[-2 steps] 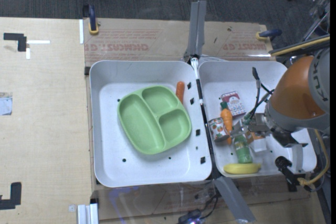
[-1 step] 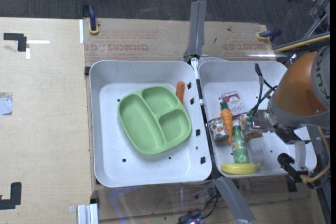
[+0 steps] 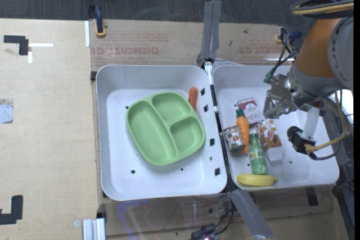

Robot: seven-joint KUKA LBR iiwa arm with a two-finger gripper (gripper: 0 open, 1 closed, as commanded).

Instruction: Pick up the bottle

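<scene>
The green bottle (image 3: 257, 156) lies in the right bin (image 3: 320, 177), its cap toward the back, just behind a banana (image 3: 256, 180). My gripper (image 3: 275, 105) hangs over the right bin's back right part, up and to the right of the bottle and apart from it. It sits close above a small carton (image 3: 269, 133) that rests beside the bottle.
The right bin also holds a carrot (image 3: 243, 127), a small can (image 3: 234, 139) and a white-and-red packet (image 3: 248, 109). In the left bin (image 3: 112, 166) lies a green divided plate (image 3: 165, 127) with an orange sausage-like piece (image 3: 193, 97) at its back right.
</scene>
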